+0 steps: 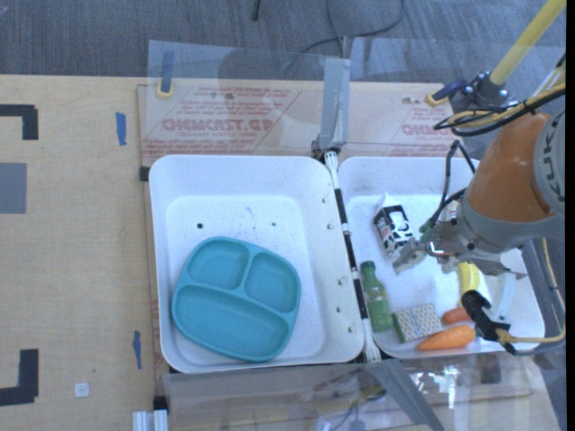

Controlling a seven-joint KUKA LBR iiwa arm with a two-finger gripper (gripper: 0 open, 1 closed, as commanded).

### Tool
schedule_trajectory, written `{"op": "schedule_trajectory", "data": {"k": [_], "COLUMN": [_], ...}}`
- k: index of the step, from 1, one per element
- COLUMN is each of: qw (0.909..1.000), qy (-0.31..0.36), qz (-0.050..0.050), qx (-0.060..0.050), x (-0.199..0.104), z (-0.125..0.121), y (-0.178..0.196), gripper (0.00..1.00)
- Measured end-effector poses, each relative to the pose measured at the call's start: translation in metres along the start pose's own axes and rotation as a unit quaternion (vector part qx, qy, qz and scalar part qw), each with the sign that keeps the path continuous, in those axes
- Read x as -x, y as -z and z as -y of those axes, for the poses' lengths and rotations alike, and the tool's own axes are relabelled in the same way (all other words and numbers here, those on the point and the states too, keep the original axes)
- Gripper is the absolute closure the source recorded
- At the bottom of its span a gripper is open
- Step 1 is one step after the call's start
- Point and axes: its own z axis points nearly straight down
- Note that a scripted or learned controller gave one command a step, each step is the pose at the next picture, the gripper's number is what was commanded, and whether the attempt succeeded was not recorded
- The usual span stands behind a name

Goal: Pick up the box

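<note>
Tray (235, 298) fills left bin (166, 182); right bin (359, 173) holds box (392, 229), bottle (375, 296), carrot (446, 338); claw (415, 251) spread unclear.

The bench top (72, 268) is seen as pale wood, matt, with a fine grain. Both white bins (171, 196) appear as smooth plastic with a dull sheen; dark specks are noted on the left one. The teal divided plate (235, 298) is smooth, slightly glossy plastic. The box (393, 227) looks like printed card, black and white. The green bottle (375, 297) appears glossy plastic. The arm's orange band (508, 173) is smooth and satin-finished.
</note>
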Motion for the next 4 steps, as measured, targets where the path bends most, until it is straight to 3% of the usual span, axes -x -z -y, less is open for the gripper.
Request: {"op": "schedule_trajectory", "data": {"k": [1,2,3,4], "qw": [0.9992,0.9941,0.9855,0.986], "qy": [0.037,0.109,0.169,0.166], "qz": [0.005,0.002,0.005,0.005], "qx": [0.014,0.004,0.009,0.012], "x": [-0.006,0.077,0.003,0.005], "z": [0.038,0.019,0.041,0.04], "y": [-0.035,0.083,-0.035,-0.024], "gripper": [0.0,0.0,0.0,1.0]}}
